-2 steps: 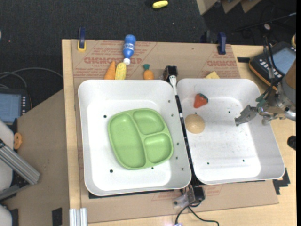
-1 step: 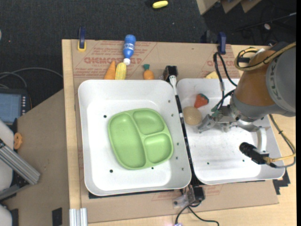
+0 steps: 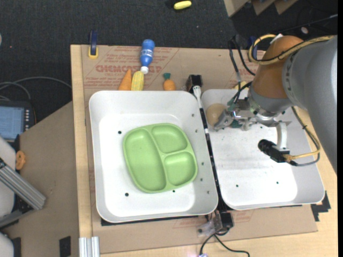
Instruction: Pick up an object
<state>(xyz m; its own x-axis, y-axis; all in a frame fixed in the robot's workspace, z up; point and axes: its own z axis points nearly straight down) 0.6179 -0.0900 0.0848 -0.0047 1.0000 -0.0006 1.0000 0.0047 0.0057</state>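
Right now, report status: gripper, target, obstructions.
Gripper low in right bin, far-left corner. Tan rounded object right beside it, not seen held. Green divided tray in left bin, out of the way.

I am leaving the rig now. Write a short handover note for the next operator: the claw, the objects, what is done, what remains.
Claw: low over the far left corner of the right bin, beside a tan rounded object; whether it is open or shut cannot be told.
Objects: the tan object lies in that corner. A green divided plate lies in the left bin.
Done: no object is seen held.
Left: grasp one object and lift it.
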